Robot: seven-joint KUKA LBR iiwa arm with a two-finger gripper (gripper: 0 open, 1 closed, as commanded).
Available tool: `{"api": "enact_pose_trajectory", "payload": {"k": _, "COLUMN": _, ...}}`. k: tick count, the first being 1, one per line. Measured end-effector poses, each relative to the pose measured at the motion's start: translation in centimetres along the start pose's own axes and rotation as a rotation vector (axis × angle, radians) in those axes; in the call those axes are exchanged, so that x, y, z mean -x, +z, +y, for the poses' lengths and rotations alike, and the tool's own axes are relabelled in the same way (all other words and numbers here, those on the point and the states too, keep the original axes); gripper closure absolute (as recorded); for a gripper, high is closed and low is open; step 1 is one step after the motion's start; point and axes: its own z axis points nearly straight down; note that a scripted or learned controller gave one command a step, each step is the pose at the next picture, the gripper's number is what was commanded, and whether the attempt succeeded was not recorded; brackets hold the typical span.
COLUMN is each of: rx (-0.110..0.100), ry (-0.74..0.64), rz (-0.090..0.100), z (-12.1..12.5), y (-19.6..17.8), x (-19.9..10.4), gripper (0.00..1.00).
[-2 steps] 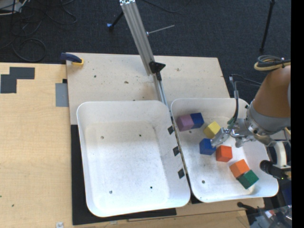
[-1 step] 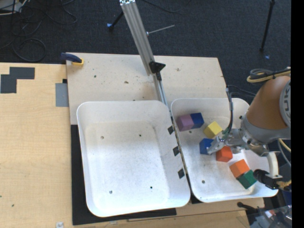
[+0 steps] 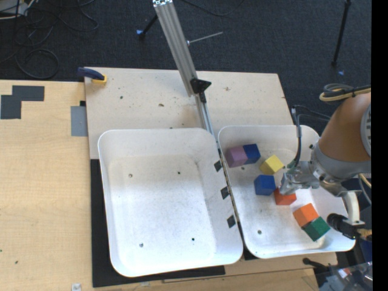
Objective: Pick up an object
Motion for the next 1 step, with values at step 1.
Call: {"api": "enact_pose_trajectory", "payload": {"k": 1, "rx": -0.001, "ry": -0.007, "rz": 0.003, "z": -0.13, "y": -6.24, "x": -0.14, "gripper": 1.0}}
